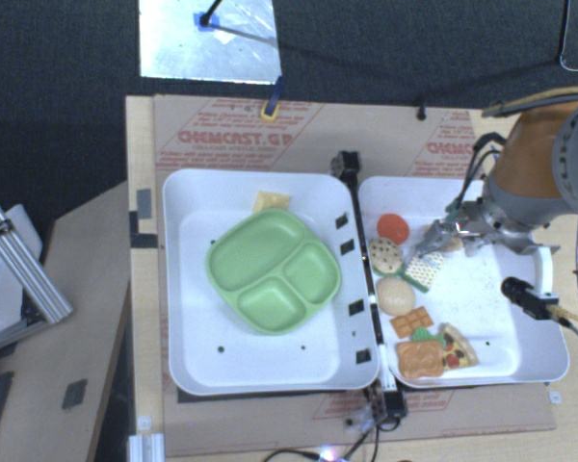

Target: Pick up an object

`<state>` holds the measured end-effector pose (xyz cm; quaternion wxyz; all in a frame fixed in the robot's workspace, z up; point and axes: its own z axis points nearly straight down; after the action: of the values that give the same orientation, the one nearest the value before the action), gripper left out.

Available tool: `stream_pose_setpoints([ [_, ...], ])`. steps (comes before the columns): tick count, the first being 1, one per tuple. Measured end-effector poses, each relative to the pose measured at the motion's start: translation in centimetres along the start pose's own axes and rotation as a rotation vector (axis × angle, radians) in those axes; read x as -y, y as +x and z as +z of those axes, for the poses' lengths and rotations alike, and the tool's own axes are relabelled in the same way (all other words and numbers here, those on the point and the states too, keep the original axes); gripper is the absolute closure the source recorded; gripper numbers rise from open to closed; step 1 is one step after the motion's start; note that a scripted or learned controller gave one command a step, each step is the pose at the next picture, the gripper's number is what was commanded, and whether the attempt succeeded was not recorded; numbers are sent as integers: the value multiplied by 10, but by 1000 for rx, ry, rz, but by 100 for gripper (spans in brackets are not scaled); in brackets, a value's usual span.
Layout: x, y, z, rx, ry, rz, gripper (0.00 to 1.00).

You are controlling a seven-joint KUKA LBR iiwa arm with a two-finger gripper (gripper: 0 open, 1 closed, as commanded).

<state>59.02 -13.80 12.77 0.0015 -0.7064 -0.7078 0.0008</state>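
Observation:
The right bin (501,287) holds several toy foods along its left side: a red tomato (393,227), a speckled round cookie (385,255), a green-and-white checkered piece (421,274), a pale bun (396,296), an orange waffle (410,320), a battered orange piece (420,358) and a pizza slice (457,346). My gripper (437,239) reaches in from the right, low over the bin. Its tip sits just above and to the right of the checkered piece, right of the cookie. I see nothing held in it.
The left bin (197,354) carries a green divided plate (273,270) and a small yellow cheese wedge (271,201) behind it. A black divider with clips (358,258) runs between the bins. A black part of the arm (528,299) overhangs the right bin's right side.

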Motion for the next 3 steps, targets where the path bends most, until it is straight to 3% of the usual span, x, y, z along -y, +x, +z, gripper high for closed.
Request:
stream_pose_setpoints([
  [1,-3,1,41,-1,-8,1,0],
  [2,-7,-2,25,7,-26,1,100],
  [3,-11,1,-19,2,-9,-2,100],
])
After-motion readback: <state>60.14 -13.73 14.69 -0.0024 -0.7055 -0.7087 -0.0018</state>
